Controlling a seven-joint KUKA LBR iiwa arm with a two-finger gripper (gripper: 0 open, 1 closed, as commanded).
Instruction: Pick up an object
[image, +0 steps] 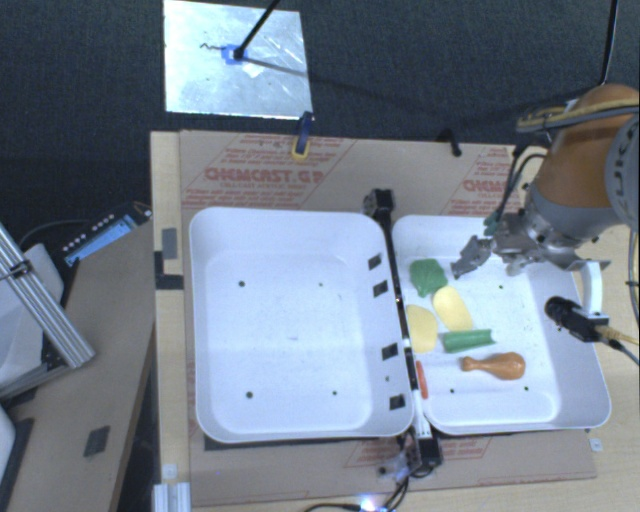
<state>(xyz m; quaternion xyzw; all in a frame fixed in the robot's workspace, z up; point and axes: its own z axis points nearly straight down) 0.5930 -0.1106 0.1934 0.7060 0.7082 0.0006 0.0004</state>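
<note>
1. Five toy foods lie in the right bin (575, 405), centre right of the frame: a green piece (428, 275), two yellow pieces (452, 309), a green stick (467, 340), an orange drumstick (494, 366).
2. The gripper (470, 258) hovers just right of the green piece, fingers narrow, holding nothing.
3. Approach step, I judge; next it must open and descend.

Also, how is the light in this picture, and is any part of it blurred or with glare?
Camera view: even, soft light; white bins bright, details readable; glare on the silver sheet at top; toys cast faint shadows; the claw and the orange band look slightly soft.
</note>
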